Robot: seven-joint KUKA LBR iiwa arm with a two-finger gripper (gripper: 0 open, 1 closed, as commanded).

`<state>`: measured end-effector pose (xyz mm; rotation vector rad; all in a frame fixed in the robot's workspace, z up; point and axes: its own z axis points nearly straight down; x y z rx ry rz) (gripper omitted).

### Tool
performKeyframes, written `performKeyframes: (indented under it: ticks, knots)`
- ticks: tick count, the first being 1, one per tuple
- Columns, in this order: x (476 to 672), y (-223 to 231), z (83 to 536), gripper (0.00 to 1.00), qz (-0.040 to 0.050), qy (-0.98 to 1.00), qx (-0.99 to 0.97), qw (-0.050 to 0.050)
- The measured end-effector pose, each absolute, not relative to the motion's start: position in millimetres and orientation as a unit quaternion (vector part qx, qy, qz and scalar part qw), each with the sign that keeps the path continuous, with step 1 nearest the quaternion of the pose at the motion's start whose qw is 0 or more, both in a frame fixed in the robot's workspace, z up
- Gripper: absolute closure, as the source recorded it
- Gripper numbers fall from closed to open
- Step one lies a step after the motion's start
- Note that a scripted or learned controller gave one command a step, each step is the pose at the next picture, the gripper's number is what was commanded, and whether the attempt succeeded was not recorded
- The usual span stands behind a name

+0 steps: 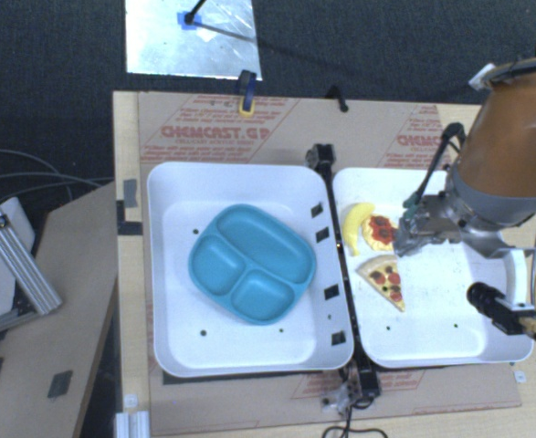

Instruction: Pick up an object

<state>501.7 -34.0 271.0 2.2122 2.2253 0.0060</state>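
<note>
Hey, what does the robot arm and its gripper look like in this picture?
The arm is a thick rounded body, orange in its upper part and grey below. A black cable runs down its near side to the gripper, which is a small, dark grey metal piece.

You have two white bins: the left bin point(172, 245) carries a light blue divided plate point(251, 263), the right bin point(432, 336) a yellow banana point(354, 224), a red-and-yellow round toy point(379, 233) and a tan pizza slice point(384, 281) dotted red. The arm point(514, 153) is grey with an orange band. The table point(277, 121) is brown cardboard printed in red lettering.
</note>
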Motion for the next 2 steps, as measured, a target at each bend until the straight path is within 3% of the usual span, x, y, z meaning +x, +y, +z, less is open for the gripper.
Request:
performKeyframes:
  ticks: [1, 2]
  knots:
    - [486.4, 24, 245, 1.0, 0.0006, 0.71, 0.704, -0.001]
    - [488.2, 81, 410, 1.0, 0.0099, 0.711, 0.703, 0.005]
